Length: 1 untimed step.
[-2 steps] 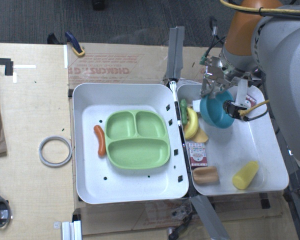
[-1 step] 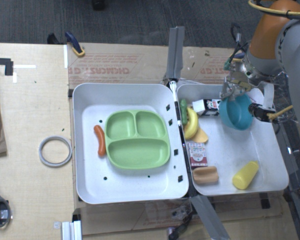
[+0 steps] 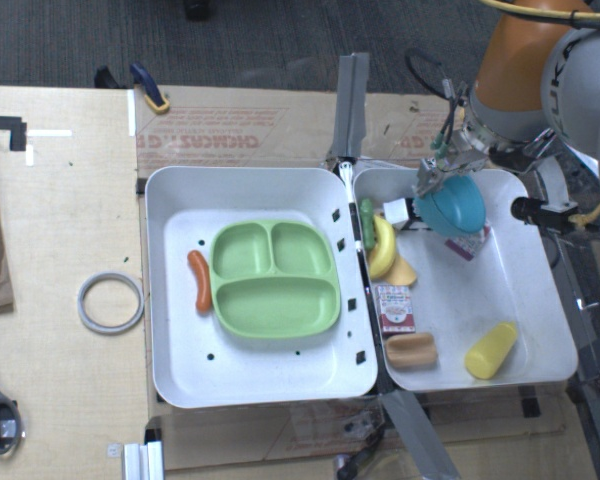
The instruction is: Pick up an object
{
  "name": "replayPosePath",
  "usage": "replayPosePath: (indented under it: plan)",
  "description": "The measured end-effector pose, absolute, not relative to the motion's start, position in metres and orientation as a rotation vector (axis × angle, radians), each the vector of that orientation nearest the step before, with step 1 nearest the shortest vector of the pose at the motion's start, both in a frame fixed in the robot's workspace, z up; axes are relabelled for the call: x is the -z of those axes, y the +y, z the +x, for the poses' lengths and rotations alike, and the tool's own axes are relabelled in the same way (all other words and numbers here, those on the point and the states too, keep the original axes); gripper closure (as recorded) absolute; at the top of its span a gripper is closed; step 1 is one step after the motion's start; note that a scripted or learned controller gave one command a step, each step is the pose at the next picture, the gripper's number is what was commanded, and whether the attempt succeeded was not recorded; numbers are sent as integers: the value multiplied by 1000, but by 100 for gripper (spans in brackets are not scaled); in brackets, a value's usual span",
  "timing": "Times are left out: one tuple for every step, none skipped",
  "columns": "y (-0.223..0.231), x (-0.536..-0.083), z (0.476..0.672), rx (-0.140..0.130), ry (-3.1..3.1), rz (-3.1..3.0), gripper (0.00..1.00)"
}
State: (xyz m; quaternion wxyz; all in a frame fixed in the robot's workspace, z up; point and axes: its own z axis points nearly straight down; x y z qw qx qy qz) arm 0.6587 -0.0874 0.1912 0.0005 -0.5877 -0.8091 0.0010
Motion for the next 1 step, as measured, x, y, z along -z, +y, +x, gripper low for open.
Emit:
replayPosePath:
  plan:
    - [-87, -192, 659, -2, -2542, -1847, 0]
